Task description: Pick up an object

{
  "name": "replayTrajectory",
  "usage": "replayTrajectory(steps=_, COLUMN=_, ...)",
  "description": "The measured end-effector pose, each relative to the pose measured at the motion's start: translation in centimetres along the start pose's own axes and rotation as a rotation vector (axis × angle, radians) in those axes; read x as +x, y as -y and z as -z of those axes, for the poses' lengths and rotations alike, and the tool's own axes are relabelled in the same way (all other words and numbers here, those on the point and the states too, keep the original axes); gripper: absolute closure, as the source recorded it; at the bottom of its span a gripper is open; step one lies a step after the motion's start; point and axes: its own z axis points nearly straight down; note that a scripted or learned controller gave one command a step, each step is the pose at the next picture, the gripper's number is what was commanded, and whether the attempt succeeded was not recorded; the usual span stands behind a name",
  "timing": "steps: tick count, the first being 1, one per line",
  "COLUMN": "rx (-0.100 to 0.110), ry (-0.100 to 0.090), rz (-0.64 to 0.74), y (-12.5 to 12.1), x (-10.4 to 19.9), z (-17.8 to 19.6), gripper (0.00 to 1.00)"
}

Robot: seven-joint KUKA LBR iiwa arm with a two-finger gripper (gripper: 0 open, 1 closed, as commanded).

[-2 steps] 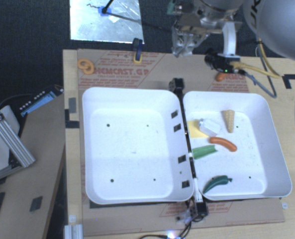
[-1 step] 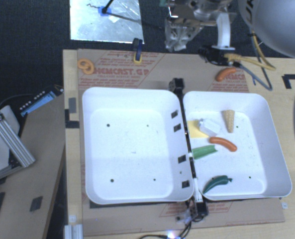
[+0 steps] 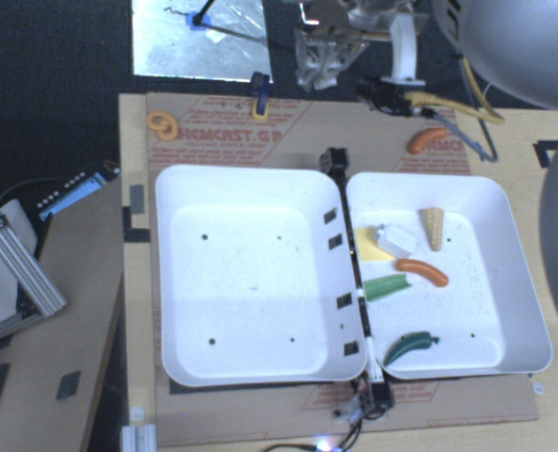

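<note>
**Hand raised beyond the bins, objects lying in the right bin**

The landmark here is the black hinge strip (image 3: 344,252) that runs between the two white bins.

Far left of the strip, off the counter's (image 3: 137,281) edge, lie a metal rail (image 3: 15,262) and a dark bar with blue buttons (image 3: 71,191). Nearer, at the counter's far left corner, an orange pretzel-shaped ring (image 3: 163,124) rests on the brown board. The left bin (image 3: 250,182) lies directly against the strip's left side.

Beyond the strip's far end, a blue and yellow clamp (image 3: 260,95) sits on the board's edge. The hand (image 3: 318,69) hangs above and beyond that end, well apart from both bins; its fingers point downward, but I cannot tell whether they are parted or closed, and nothing shows between them.

Just right of the strip, inside the right bin (image 3: 518,281), lie a yellow slab (image 3: 368,245) with a clear white block (image 3: 394,239) touching it, a green wedge (image 3: 385,286), and a dark green pepper (image 3: 408,346) near the front wall. Further right are an orange sausage (image 3: 422,271) and a tan cone (image 3: 433,227). A second orange sausage (image 3: 427,140) lies on the board beyond that bin.
</note>
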Motion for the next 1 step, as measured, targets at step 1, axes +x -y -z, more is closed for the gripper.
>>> replayTrajectory(steps=1, rx=0.015, ry=0.001, rz=0.006, y=0.32, x=8.59, z=-14.50, gripper=1.00)
